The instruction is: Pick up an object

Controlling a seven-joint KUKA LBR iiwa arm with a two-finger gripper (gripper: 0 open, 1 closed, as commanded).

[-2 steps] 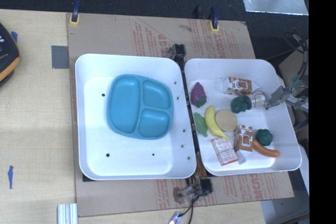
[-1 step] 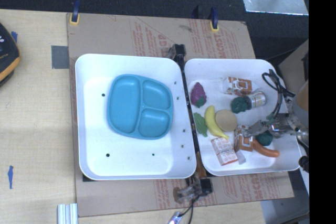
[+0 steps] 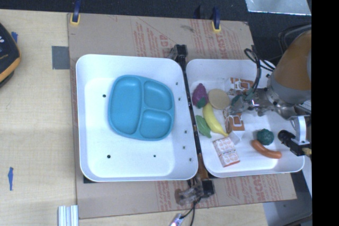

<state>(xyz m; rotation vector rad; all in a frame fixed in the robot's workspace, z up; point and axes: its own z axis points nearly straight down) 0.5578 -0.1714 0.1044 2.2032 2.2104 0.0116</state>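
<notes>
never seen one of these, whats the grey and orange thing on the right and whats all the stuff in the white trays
It is a robot arm, seen from one camera fixed above the bench and looking down at a slant. Its claw is low in the right bin, among toy food: a banana, a purple piece, a green piece, a tan disc, a small red-and-white box, a dark green ball and a sausage. The left bin holds a blue divided plate. I cannot tell whether the claw grips anything.

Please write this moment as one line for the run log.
arm: over right bin | claw: low among items, beside banana | grasp: cannot tell | left bin: blue plate | task: not confirmed
</notes>
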